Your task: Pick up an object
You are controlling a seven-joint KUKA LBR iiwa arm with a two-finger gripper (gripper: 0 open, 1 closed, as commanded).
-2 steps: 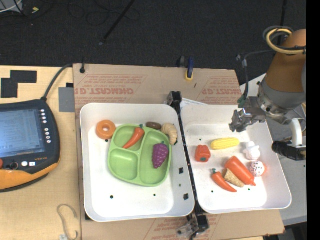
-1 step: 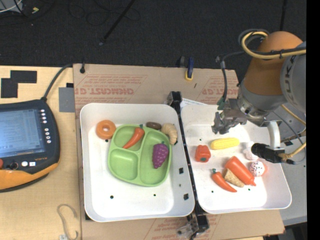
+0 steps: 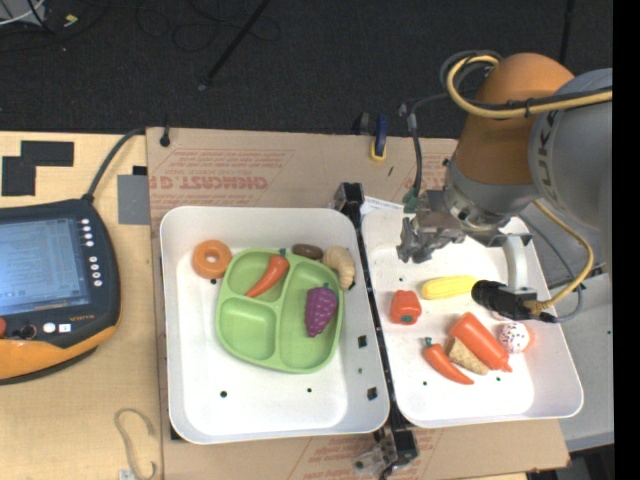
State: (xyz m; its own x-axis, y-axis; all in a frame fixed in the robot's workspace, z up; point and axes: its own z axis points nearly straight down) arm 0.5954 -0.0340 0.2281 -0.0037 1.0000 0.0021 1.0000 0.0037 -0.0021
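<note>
Caught the gripper [image 3: 418, 247] over the far left part of the right bin [image 3: 545, 400], with nothing seen in its grasp.

Could not tell how wide it stood open. Found the red pepper [image 3: 405, 308] nearest, just on the near side of it, and the yellow corn cob [image 3: 447, 288] beside that to the right, both apart from the tool. Noted an orange carrot [image 3: 480, 338], a tan wedge [image 3: 463, 354] against it, a small red chilli [image 3: 445, 362] and a spotted white ball [image 3: 513, 337] grouped toward the bin's near right. Saw in the left bin [image 3: 200, 393] a green divided plate [image 3: 248, 330] holding purple grapes [image 3: 320, 310] and an orange chilli [image 3: 267, 276], with an orange doughnut [image 3: 211, 258] just off its far left rim, and a brown piece [image 3: 307, 251] and a beige piece [image 3: 341, 265] at its far right edge.
</note>
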